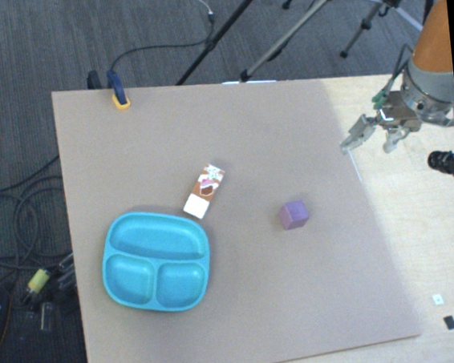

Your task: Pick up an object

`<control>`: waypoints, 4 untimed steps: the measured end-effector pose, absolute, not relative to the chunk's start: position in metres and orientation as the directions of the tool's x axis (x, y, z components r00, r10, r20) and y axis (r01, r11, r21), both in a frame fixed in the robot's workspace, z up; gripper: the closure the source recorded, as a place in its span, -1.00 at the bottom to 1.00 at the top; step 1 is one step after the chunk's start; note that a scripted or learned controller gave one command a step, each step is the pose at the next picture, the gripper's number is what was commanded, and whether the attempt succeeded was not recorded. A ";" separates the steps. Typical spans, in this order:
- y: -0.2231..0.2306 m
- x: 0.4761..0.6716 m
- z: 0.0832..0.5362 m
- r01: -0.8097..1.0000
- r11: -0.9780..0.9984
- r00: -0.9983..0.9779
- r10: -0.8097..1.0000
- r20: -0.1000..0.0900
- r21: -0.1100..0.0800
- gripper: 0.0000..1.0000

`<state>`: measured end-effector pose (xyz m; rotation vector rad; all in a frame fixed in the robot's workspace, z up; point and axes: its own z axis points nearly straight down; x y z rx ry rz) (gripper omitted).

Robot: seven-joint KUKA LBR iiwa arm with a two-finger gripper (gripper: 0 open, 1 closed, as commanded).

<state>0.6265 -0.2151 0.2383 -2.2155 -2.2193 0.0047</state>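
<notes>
Camera view: the gripper (374,138) is seen spread open and empty, well right of the purple cube (294,214). The approach step is judged underway; next, it must be brought over the cube and lowered.

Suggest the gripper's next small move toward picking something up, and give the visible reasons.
Probably shift the gripper left toward the purple cube: it hangs open near the board's right edge with nothing between its fingers, and the cube is the nearest object, standing alone.
</notes>
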 end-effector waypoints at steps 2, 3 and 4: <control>-0.100 0.575 0.093 0.999 -0.048 0.049 0.999 0.001 -0.008 -1.00; -0.101 0.574 0.098 0.999 -0.050 0.050 0.999 0.004 -0.015 1.00; -0.056 0.607 0.179 1.000 -0.002 0.002 1.000 -0.001 -0.008 1.00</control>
